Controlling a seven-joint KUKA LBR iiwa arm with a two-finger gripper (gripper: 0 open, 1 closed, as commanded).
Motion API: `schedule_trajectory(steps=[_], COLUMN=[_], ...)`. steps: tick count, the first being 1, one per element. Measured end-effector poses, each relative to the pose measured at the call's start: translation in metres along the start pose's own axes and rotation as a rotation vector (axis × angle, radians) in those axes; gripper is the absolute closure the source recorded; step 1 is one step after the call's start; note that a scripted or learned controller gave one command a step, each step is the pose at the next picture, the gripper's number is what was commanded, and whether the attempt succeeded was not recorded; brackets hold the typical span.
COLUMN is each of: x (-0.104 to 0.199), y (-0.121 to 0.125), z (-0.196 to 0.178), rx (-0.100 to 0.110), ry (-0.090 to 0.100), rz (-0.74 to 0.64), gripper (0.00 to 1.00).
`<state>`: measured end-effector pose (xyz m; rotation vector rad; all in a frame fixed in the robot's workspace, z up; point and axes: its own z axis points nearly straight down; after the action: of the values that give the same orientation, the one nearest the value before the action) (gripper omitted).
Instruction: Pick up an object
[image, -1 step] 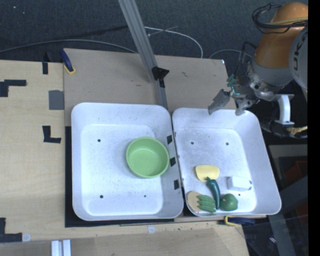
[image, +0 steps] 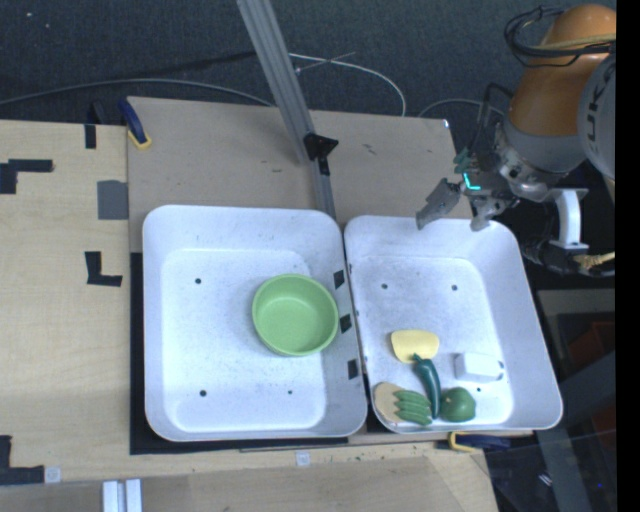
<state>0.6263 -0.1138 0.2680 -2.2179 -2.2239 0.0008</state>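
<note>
Nothing is picked up yet: the end effector (image: 453, 211) hovers with its fingers spread and bare over the far rim of the right bin (image: 520, 290), while the yellow piece (image: 414, 345), green pepper (image: 428, 383) and white block (image: 478, 366) wait well below it, near the front wall.

I see open floor across the right bin's (image: 500, 262) far half; its near edge is crowded by yellow piece (image: 414, 345), green pepper (image: 428, 384), white block (image: 479, 365).
</note>
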Motion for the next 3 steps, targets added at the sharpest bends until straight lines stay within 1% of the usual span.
schedule_trajectory(steps=[1, 2, 3], x=[0.003, 0.001, -0.003], y=[0.008, 0.012, 0.003], z=[0.058, 0.103, 0.152], rx=[0.006, 0.004, 0.005], ry=[0.0, -0.001, -0.001], rz=[0.0, 0.001, 0.002], gripper=[0.0, 0.0, 0.0])
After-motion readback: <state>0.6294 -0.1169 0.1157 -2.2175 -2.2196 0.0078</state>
